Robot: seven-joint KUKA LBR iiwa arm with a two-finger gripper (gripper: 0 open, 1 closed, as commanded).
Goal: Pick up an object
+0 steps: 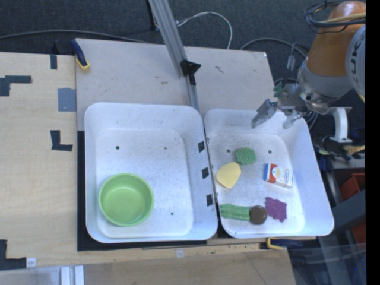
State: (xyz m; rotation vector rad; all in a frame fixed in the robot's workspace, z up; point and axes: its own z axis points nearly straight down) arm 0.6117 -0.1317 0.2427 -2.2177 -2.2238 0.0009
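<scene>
So the arm (pixel 332 46) comes in from the right and its end effector (pixel 276 115) sits over the far edge of the right bin (pixel 314 177), up near that bin's back rim. The two fingers are spread apart with nothing between them, so it's open and not holding anything. All the small stuff is in the right bin, well below the end effector: a green knobbly ball (pixel 244 155), a yellow lemon-shaped piece (pixel 228 174) just beside and below it, a small red, white and blue carton (pixel 278 175) to the right, then along the near side a green vegetable (pixel 235 212) touching a brown ball (pixel 257 215), with a purple bunch (pixel 276 208) right next to that. The left bin (pixel 142 123) has a green bowl (pixel 126 199) in its near left corner. Both bins sit side by side on the table (pixel 35 159).
</scene>
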